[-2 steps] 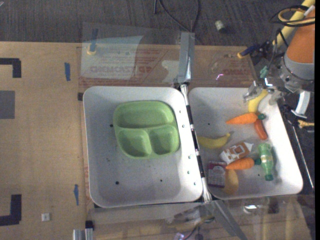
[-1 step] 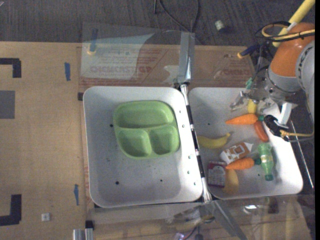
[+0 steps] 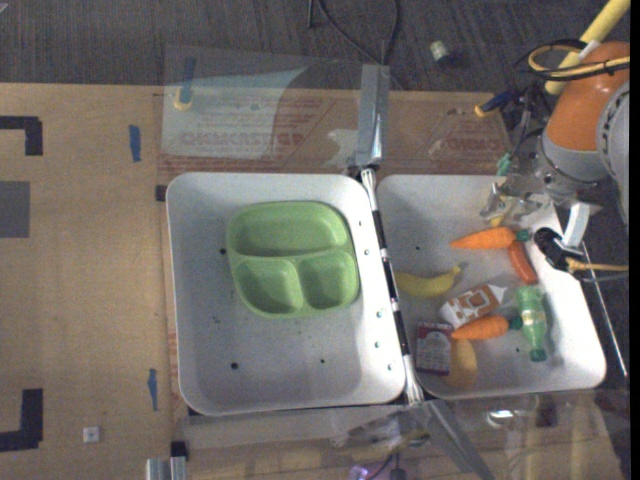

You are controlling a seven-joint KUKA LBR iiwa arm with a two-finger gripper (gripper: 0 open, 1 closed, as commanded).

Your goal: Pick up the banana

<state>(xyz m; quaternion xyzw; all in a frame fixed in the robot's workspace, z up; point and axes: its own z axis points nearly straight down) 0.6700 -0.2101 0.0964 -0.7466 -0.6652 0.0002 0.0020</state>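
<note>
The yellow banana (image 3: 428, 283) lies in the right bin (image 3: 420, 208), close to its left wall, curving up toward the right. My gripper (image 3: 508, 200) hangs over the bin's upper right corner, well to the right of and behind the banana, just above an orange carrot (image 3: 484, 239). Nothing shows between its metal fingers. The arm's orange band sits right above it.
The right bin also holds a second carrot (image 3: 482, 328), a red-orange piece (image 3: 522, 263), a green bottle (image 3: 532, 320), a small carton (image 3: 472, 304), a red packet (image 3: 433, 348) and a tan item (image 3: 462, 364). A green divided plate (image 3: 292, 258) sits in the left bin (image 3: 200, 348).
</note>
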